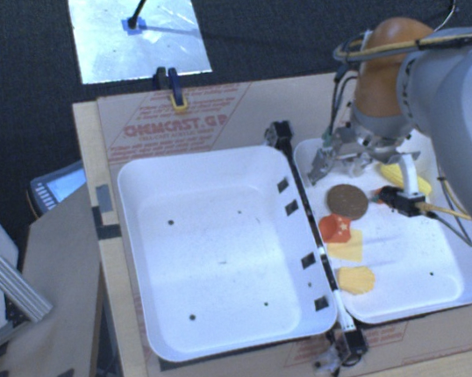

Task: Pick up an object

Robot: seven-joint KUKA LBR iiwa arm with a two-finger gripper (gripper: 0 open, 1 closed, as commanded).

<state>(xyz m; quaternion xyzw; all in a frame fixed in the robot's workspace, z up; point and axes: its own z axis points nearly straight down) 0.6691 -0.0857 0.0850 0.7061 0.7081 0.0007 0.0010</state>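
Over the far left corner of the right bin [427, 273], the gripper [343, 162] hangs low on its grey arm [457, 95], just beyond a brown disc [347, 201]. Whether it is open or closed cannot be told, and nothing can be seen held in it, so the pick looks not yet done. The disc lies on the bin floor, with a red piece [335, 228], a pale yellow slice [347, 249] and an orange-yellow piece [356, 279] in a line towards the near side. A yellow object [391, 174] lies to the right. All sit close to the bin's left wall, which crowds any approach from that side. The near right floor is bare, as is the left bin [220, 257].
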